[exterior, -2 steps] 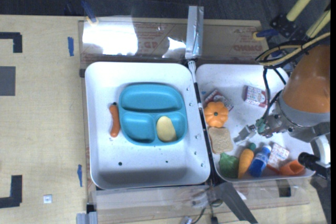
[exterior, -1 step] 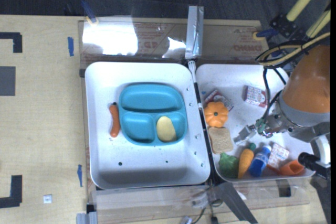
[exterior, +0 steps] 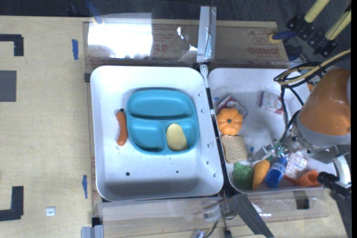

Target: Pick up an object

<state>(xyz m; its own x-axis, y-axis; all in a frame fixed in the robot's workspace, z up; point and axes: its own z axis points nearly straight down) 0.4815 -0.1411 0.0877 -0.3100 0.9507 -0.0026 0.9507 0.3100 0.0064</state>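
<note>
Objects crowd the right bin: a pumpkin, a blue bottle. The pincer hangs among them; its state I cannot tell.

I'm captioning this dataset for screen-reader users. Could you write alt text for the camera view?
A grey arm with an orange band reaches into the right bin, cluttered with a toy pumpkin and other small items. The left bin holds a blue divided tray with a yellow egg-shaped object, and an orange carrot-like stick alongside.

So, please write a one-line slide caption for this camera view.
Grey arm with orange band over right white bin of toy food; left white bin holds blue divided tray.
</note>
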